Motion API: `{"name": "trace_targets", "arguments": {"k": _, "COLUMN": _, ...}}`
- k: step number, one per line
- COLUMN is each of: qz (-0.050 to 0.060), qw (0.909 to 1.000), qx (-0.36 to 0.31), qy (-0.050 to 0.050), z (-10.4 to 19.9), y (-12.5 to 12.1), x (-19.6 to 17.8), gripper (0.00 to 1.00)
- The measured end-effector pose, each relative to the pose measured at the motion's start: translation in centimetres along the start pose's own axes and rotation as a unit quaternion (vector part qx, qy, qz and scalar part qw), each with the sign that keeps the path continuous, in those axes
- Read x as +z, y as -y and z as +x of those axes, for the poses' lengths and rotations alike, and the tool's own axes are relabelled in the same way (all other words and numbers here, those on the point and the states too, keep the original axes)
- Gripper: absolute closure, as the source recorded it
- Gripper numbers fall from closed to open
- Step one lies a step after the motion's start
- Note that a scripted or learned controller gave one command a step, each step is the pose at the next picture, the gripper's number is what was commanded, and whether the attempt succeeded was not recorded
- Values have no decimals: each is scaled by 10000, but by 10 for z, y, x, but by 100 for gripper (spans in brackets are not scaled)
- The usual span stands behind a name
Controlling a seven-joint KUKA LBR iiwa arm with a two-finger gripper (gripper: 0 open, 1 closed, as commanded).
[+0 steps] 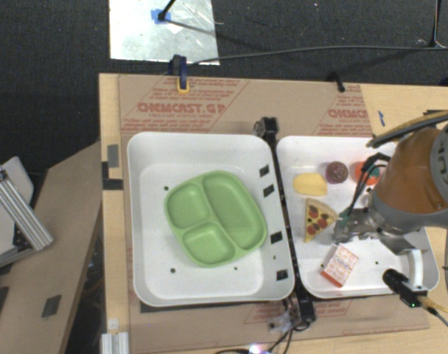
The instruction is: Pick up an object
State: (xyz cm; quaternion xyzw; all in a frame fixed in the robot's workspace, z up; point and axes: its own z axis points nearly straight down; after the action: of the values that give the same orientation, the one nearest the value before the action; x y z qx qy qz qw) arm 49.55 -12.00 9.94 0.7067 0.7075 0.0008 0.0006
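Over the right bin [298, 198] the gripper [343, 231] is held low, reached in from the right, between the pizza slice [317, 219] and the small red-and-white packet [340, 264]. Whether anything is gripped cannot be told, since the tip is blurred and partly hidden by the wrist. The pizza slice is seen just beside the tip on its left; the packet lies just below it, near the front wall. A yellow piece [310, 184] and a dark red round piece [337, 172] are set further back, well apart from the tip. A green divided plate [214, 217] is seen in the left bin [150, 220].

The pizza slice is judged to be a light, stiff toy, flat and likely smooth, so a hold across its narrow width near the middle would be suited; a grip at the pointed end could let it slip. The packet is judged light and somewhat crushable, best taken across its short sides.
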Motion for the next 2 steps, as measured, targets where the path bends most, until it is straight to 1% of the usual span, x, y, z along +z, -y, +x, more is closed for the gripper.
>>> {"name": "trace_targets", "arguments": {"k": 1, "qz": -27, "qw": 10000, "qx": -7, "qy": 12, "z": -8, "y": 1, "x": -60, "gripper": 100}}
{"name": "trace_targets", "arguments": {"k": 2, "qz": -29, "qw": 10000, "qx": -16, "qy": 11, "z": -8, "y": -2, "x": -114, "gripper": 100}}
